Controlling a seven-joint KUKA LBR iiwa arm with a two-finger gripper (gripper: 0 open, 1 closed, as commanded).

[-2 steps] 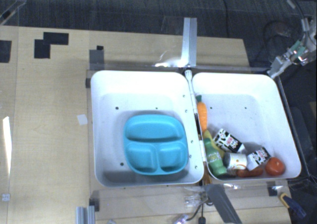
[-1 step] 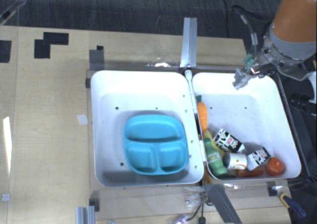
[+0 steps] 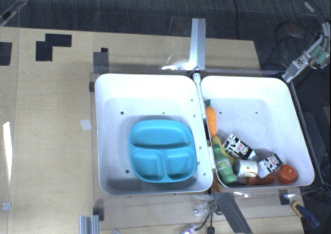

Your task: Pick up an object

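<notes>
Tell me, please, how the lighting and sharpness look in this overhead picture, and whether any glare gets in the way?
In the camera view, light is even and soft; the blue tray casts a faint shadow toward the left bin's near corner. Bright glare sits on the metal divider post and along the bench's left edge. The small items in the right bin look slightly blurred, their labels unreadable.

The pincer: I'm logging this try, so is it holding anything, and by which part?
Nothing is held. The pincer hangs outside the right bin's far corner, away from the objects piled at the near edge.
</notes>
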